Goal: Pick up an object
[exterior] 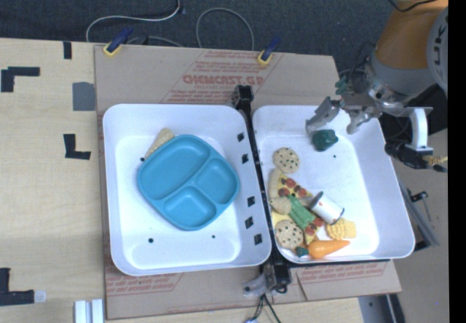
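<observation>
My pincer (339,122) hangs spread wide above the small green object (325,140) in the right bin (389,190) (near its far wall). I should centre over it, drop straight, then close without clipping the wall.

Red print on the cardboard (218,74) left of the gripper (339,119) seems to read "CHEMCAST GP", though it is blurry.

In the right bin (378,169), the bare floor lies toward 12 and 3 o'clock. The food pile (306,212) blocks 7 o'clock. The blue plate (189,180) fills the left bin's (116,169) centre.
</observation>
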{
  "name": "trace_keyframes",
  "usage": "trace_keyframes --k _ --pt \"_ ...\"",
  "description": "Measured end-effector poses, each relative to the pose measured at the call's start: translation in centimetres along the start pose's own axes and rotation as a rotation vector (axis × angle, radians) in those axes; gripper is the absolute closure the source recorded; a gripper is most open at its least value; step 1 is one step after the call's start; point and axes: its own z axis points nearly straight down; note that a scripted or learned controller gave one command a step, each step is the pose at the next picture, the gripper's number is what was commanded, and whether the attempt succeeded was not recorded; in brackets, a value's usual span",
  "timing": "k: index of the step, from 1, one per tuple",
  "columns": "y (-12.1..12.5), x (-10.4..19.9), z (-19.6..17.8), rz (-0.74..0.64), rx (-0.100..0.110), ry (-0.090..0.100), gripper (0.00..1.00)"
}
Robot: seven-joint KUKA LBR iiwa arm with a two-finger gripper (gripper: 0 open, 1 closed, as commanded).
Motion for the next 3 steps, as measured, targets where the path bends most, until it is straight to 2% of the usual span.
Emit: trace_keyframes --k 1,2,3 --pt "4.2 -1.6 8.4 0.0 0.004 -0.002 0.0" --pt "6.2 -4.5 14.4 0.0 -0.004 -0.002 0.0" --pt "0.7 -4.7 16.5 0.001 -0.008 -0.004 0.0"
